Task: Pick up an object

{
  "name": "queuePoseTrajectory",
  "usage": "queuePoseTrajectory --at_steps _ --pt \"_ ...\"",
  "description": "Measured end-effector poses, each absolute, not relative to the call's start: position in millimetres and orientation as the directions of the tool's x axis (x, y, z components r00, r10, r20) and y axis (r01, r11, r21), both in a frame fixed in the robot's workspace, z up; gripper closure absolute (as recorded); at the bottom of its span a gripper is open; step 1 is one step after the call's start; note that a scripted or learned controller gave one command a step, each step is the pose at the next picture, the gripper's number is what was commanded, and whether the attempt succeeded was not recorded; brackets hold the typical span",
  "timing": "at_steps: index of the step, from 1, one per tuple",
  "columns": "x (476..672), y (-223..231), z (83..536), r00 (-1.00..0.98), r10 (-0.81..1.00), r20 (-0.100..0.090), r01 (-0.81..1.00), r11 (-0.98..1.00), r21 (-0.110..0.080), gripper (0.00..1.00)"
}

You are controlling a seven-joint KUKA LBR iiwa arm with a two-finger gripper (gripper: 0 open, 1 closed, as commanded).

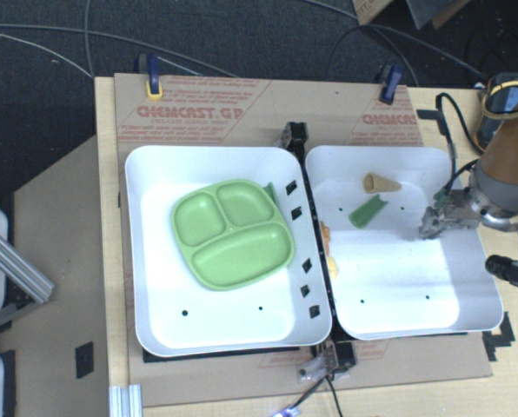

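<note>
1. Two white bins side by side on a bench: left bin (155, 311), right bin (468, 302), touching along their inner edges
2. In the left bin, a green divided plate (233, 233) with three compartments, lying flat around the middle, nearer the far edge than the near one
3. In the right bin, a green flat piece (368, 210) lying at a slant towards the far left corner
4. Just beyond that, a tan cone-shaped piece (381, 182) near the far edge, apart from the green piece
5. A small orange-yellow object (328, 248) tucked against the right bin's left edge, too hidden to identify
6. Reaching in over the right bin's right edge, the gripper (433, 222), low over the white floor, well apart from the green piece and cone
7. Nothing visible between the tips; open or closed, cannot tell
</note>
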State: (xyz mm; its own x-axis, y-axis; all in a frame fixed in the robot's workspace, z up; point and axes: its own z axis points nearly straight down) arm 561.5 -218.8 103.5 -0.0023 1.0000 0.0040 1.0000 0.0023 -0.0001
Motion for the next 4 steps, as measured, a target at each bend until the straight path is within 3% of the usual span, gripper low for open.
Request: queuePoseTrajectory --at_steps 2,3,4 --pt "559.1 -217 192 -0.001 1.0 -0.002 1.0 0.001 0.006 1.0" --pt "558.2 -217 257 -0.002 1.0 -0.003 1.0 0.002 0.009 1.0" --pt "559.1 -217 283 -0.002 1.0 -0.001 1.0 0.002 0.004 1.0"
